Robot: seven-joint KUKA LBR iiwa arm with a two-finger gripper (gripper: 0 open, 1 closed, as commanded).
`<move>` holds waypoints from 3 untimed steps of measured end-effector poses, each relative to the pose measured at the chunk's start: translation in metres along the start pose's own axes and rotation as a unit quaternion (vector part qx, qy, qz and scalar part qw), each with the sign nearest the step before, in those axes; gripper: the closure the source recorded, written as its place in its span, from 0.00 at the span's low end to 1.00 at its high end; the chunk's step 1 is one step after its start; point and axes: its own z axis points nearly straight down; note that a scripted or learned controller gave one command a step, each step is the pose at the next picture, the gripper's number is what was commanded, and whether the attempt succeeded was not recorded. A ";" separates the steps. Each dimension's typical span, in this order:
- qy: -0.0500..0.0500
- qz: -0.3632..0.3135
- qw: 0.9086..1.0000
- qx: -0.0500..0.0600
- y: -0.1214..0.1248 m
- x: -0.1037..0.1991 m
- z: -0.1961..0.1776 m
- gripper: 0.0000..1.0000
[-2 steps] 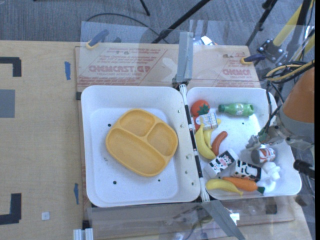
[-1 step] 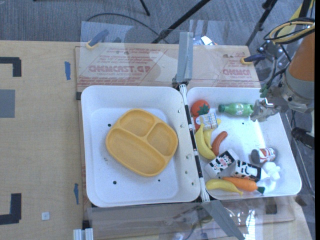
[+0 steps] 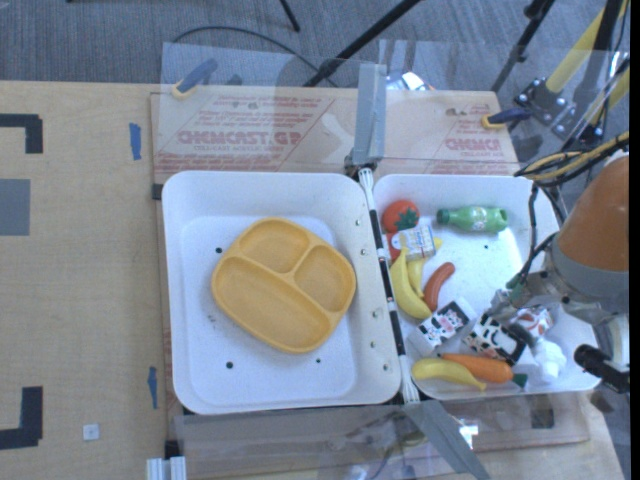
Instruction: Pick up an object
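The right bin [image 3: 500,258] holds a green bottle [image 3: 472,218], a red tomato [image 3: 400,215], a yellow banana [image 3: 408,286] and a red sausage [image 3: 438,285]. Near its front wall lie an orange carrot [image 3: 482,367] over a second banana [image 3: 438,370], and a black-and-white cow-patterned piece [image 3: 447,323]. My gripper [image 3: 517,318] is low in the bin's front right part, right over a cluster of black, white and red pieces [image 3: 500,336]. Nothing can be seen held in it. A white piece [image 3: 548,356] lies just to its right.
The left bin [image 3: 190,268] holds a yellow divided plate [image 3: 284,284]. A ridge [image 3: 380,268] separates the two bins. The arm's orange band [image 3: 605,218] hangs over the right bin's right wall. Clear plastic sheets [image 3: 300,128] stand behind the bins.
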 end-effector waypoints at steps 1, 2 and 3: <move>0.000 0.076 0.997 0.000 0.045 0.049 -0.111 1.00; 0.000 0.076 0.997 0.000 0.045 0.049 -0.111 0.00; -0.001 0.033 0.999 -0.015 0.005 0.052 -0.024 0.00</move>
